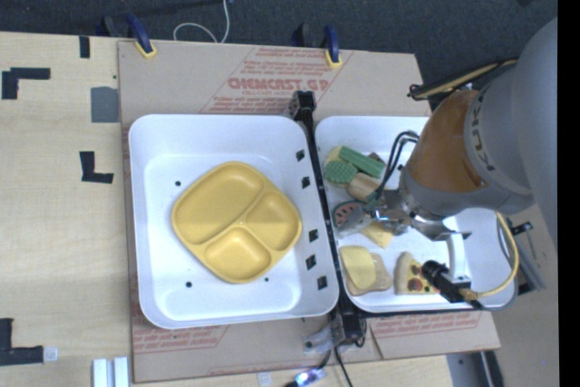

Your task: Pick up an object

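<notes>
Bins (pixel 145 195): white plastic, smooth, slight gloss. Divided plate (pixel 236 220): yellow plastic, satin. Board (pixel 272 82) under bins: brown cardboard, matt, printed. Tabletop (pixel 54 222): pale wood, matt.

- My bench (pixel 54 222) had a pale wood top, with black tape marks along the left of the frame.
- A brown cardboard sheet (pixel 272 82) with red print lay flat on it at centre, held by two blue clamps (pixel 331 43) at its upper edge.
- Two shallow white bins sat side by side on the cardboard: the left bin (pixel 149 195) at centre frame, the right bin (pixel 494 285) touching it at right.
</notes>
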`<state>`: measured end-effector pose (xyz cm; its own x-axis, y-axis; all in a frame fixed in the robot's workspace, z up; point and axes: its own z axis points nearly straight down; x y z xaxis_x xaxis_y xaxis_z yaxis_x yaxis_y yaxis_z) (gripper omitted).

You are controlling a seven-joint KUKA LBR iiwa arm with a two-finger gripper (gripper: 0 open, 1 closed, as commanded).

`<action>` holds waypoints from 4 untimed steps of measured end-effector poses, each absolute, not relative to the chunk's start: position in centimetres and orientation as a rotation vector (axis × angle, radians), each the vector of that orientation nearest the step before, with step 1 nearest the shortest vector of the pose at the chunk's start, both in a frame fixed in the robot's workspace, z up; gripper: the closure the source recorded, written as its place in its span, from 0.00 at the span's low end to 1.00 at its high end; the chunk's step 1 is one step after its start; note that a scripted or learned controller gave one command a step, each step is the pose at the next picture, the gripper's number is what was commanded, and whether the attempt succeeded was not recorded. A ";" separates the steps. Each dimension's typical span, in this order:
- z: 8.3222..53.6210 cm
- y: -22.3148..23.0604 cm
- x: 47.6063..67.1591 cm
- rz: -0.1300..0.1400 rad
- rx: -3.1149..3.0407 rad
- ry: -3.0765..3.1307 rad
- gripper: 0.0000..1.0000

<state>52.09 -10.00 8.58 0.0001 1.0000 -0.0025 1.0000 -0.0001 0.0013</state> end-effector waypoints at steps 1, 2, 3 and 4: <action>8.5 -11.7 59.6 -0.001 2.220 2.224 0.00; 8.6 -12.0 52.1 0.004 2.215 2.220 0.00; 9.5 -12.0 51.9 0.001 2.222 2.224 1.00; 18.4 -4.3 58.2 -0.002 2.223 2.220 1.00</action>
